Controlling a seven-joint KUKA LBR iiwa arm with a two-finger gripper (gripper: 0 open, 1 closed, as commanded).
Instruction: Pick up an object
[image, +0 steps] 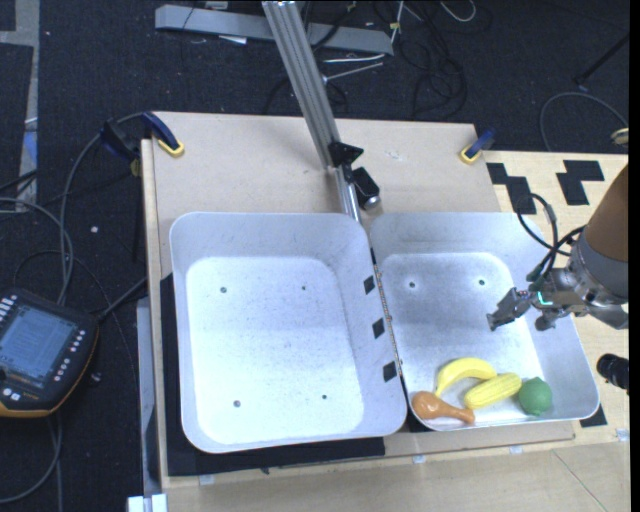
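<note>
In the right bin (440, 285), four toys lie along the near edge: a yellow banana (463, 372), a yellow corn-like piece (494, 389), a green round fruit (535, 397) and an orange-brown drumstick-shaped toy (439, 406). My gripper (522, 318) hangs over the right side of this bin, above and behind the toys, a little beyond the banana. Its two dark fingers (500, 317) stand apart, open, with nothing between them. The orange-banded arm enters from the right edge.
The left bin (270, 330) lies beside the right one, with black clips (378, 327) along their shared rim. A slanted metal pole (312, 95) rises from the back of the bench. A teach pendant (35, 350) lies on the floor at left.
</note>
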